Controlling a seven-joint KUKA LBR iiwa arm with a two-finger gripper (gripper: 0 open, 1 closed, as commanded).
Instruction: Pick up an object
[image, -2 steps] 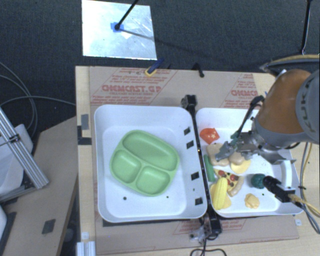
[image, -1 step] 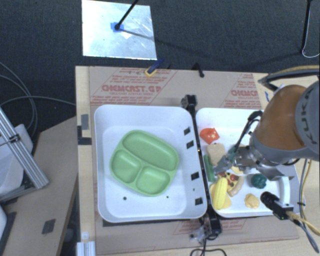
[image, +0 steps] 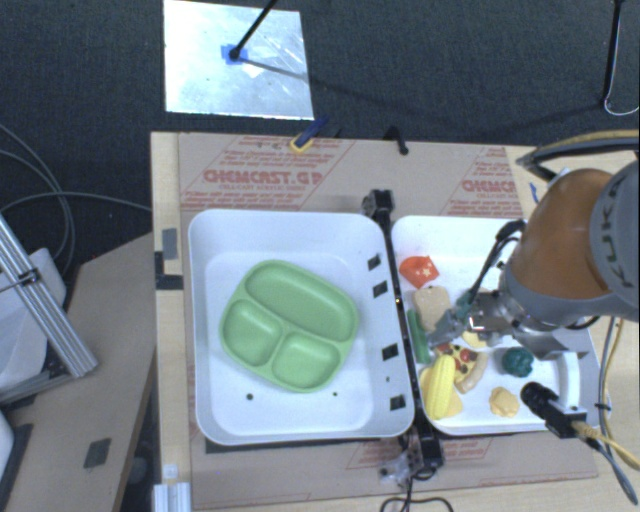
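1. Toy banana lies in the right bin, near its left wall (among other play food).
2. Likely light, stiff, slick; grip mid-body.
3. Jaws hover close by, their state impossible to tell.

"CHEMCAST GP" on brown sheet

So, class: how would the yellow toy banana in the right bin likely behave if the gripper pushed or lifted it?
The yellow toy banana looks smooth and rounded, so it may slip between fingers. It looks like a plastic toy, so probably stiff and light. Pushed, it would likely nudge the toys touching it in the right bin.
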